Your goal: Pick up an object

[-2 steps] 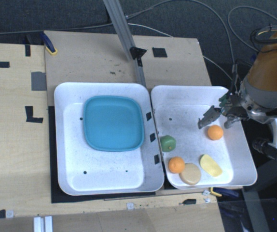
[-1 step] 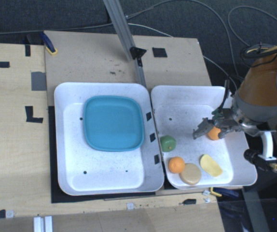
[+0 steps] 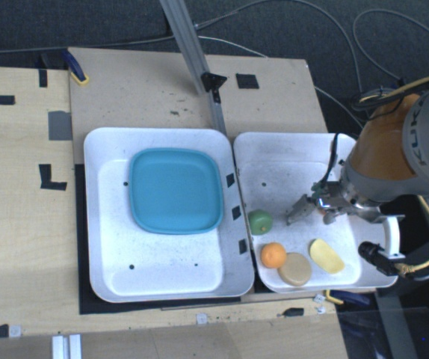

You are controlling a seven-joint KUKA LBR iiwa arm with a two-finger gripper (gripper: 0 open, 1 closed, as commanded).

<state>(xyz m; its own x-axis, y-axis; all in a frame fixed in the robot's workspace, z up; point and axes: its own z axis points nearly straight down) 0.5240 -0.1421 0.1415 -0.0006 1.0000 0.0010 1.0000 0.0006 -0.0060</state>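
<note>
In the right bin (image 3: 289, 155) lie a green round fruit (image 3: 259, 221), an orange ball-like fruit (image 3: 273, 255), a tan round piece (image 3: 296, 268) and a yellow oblong piece (image 3: 326, 256). My gripper (image 3: 303, 211) reaches in from the right and hangs low over the middle of that bin, right of the green fruit and above the yellow piece. Its dark fingers point left and down, and nothing shows between them. A teal square plate (image 3: 176, 191) lies in the left bin (image 3: 106, 223).
A grey metal pole (image 3: 192, 43) slants down from the top to the gap between the bins. Cables (image 3: 364, 36) trail over the dark floor at the upper right. The tan bench (image 3: 20, 193) spreads out to the left.
</note>
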